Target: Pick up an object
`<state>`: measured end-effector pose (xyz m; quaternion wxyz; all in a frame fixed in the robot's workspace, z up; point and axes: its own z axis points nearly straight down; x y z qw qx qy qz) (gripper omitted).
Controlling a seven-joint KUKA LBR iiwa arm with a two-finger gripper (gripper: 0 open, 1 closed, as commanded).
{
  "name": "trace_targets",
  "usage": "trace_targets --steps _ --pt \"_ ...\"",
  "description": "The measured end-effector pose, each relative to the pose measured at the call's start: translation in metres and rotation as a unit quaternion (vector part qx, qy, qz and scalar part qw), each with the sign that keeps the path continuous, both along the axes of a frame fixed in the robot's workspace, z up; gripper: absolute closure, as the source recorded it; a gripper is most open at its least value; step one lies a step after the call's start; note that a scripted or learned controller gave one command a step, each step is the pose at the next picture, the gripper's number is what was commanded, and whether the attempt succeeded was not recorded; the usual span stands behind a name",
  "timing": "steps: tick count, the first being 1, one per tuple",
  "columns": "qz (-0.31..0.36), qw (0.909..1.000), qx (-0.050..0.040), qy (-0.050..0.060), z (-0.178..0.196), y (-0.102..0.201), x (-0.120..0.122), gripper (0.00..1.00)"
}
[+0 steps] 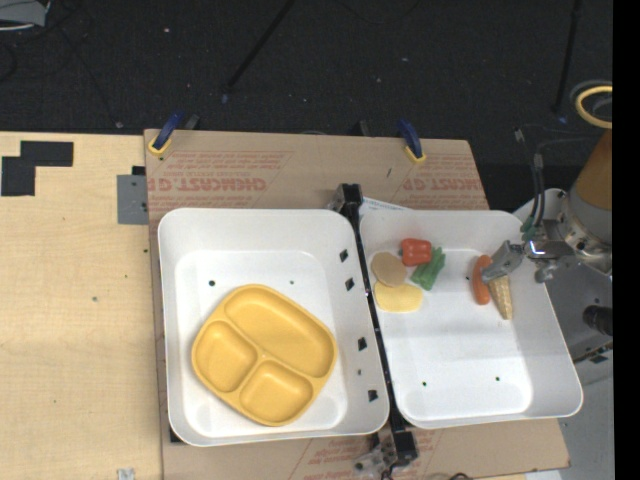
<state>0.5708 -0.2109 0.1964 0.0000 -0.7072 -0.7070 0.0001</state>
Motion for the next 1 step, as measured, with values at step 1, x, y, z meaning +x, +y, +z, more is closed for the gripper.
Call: trace_targets --steps 1 --pt "0.032 0.9995 0.0007 0.001 -0.0421 0.0368 -0.0026 0.00"
